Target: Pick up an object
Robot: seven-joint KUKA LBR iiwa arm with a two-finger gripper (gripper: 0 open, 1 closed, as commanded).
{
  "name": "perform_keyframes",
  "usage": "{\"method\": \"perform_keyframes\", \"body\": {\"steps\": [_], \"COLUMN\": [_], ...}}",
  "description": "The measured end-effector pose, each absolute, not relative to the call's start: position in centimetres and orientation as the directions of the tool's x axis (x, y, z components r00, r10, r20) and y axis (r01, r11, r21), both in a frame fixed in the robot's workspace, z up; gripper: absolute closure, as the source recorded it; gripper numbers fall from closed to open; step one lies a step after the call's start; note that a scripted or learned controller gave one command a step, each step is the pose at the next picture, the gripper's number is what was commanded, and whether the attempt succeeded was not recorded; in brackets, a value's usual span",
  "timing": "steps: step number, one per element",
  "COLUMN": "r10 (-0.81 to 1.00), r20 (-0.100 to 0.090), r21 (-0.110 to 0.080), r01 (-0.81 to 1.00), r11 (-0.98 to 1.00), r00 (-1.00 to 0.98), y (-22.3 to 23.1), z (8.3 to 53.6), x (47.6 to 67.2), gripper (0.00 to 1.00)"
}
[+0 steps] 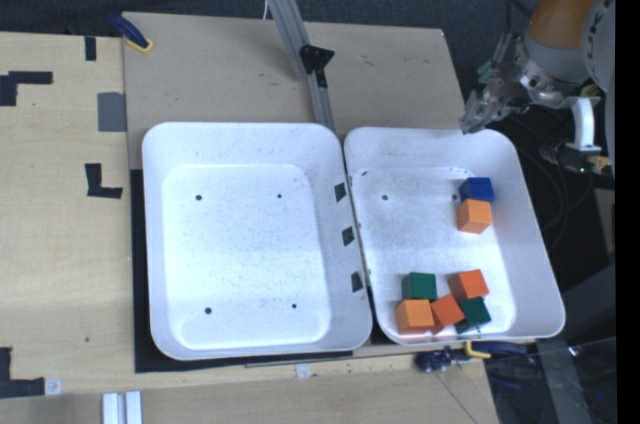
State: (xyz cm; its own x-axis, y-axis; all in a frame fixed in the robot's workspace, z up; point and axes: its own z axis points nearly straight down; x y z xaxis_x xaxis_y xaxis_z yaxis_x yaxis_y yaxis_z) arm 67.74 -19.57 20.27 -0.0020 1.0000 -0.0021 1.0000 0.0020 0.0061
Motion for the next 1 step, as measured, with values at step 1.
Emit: {"method": "perform_keyframes", "body": {"steps": [1], "r10": [1.000], "r20": [-0.001], "r21": [0.005], "r01": [1.000], "r11": [0.002], "r00": [-0.002], "y": [-19.62], "z": [24.75], "x": [67.33], "gripper": [1.00]}}
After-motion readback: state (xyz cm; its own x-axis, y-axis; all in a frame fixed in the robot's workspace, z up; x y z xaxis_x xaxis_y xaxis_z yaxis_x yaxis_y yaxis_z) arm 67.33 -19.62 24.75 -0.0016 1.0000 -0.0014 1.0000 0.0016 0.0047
